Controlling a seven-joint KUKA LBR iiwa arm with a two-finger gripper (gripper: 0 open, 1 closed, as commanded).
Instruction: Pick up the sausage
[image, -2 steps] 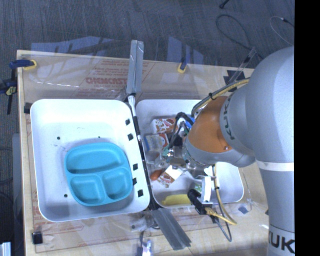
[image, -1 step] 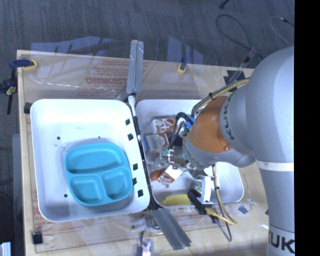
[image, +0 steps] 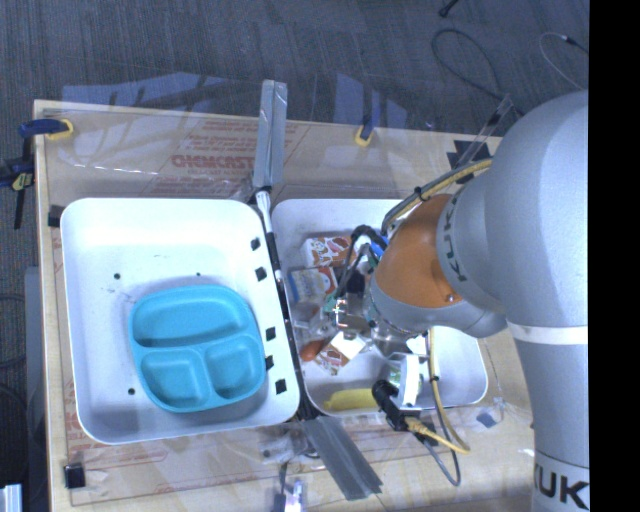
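A small reddish-brown piece that looks like the sausage (image: 313, 349) lies in the right bin (image: 470, 385), near its left wall. The arm's orange band and grey wrist hang over the middle of that bin. The gripper (image: 345, 318) points down into a pile of items just above and to the right of the sausage. The wrist hides much of the pile, and I cannot make out whether anything is held.
A blue three-compartment tray (image: 197, 345) lies in the left bin (image: 100, 250). The right bin also holds a red-and-white packet (image: 325, 250), a yellow item (image: 350, 400) at the front and a clear wrapper (image: 305, 290). The divider (image: 272, 300) between the bins has black clips.
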